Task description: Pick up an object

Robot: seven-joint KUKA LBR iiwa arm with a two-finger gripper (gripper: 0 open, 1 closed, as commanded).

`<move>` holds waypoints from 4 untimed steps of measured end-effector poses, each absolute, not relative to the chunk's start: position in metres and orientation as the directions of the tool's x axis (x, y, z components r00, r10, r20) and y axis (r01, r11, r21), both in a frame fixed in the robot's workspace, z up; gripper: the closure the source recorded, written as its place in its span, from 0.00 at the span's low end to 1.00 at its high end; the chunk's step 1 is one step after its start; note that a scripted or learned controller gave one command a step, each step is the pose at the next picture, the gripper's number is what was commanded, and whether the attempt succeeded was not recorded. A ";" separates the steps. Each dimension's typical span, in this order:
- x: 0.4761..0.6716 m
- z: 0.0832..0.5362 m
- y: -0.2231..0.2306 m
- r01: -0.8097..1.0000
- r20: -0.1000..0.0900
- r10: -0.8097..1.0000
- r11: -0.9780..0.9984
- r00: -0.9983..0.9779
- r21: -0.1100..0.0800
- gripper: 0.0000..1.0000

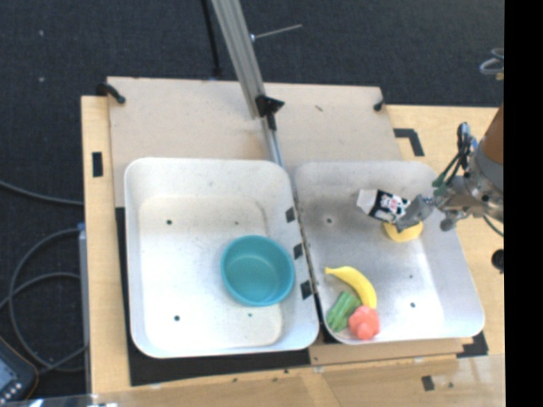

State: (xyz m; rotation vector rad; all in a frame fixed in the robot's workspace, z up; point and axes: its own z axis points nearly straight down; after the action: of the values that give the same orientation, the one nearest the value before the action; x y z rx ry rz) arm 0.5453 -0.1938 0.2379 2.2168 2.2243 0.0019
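Gripper (413, 216) positioned low in right bin (441, 312), yellow object (402, 231) seen directly under fingertips, finger state obscured, small white box (382, 203) just beside, banana (355, 283) nearer front.

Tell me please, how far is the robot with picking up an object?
Done: the arm has reached into the right bin, and the gripper sits right over a small yellow object beside a white carton. In hand: nothing visibly lifted; a grasp cannot be confirmed. Left: grasp and lift. The banana and the blue bowl lie untouched.
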 end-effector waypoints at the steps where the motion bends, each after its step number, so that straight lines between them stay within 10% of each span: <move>1: 0.545 0.238 -0.194 1.000 0.000 1.000 0.003 -0.003 0.002 0.00; 4: 0.545 0.100 -0.204 1.000 -0.002 1.000 -0.002 0.002 0.000 0.00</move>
State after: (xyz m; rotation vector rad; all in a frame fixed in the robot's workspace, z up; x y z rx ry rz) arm 0.5448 -0.2040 0.0997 2.2230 2.2181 -0.0031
